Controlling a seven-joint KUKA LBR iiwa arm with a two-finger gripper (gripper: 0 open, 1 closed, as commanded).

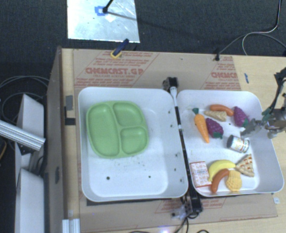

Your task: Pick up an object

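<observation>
Grey gripper [250, 128] just above small can [238, 143], right bin [269, 164]

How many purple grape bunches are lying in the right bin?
2. One grape bunch lies near the far right corner, by the gripper. The other grape bunch lies beside the carrot.

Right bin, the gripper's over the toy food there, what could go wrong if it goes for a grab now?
The gripper sits between the small can and a purple grape bunch, so it could close on neither or nudge both. The can lies on its side and may roll away. The pizza slice lies close by and might get bumped.
</observation>
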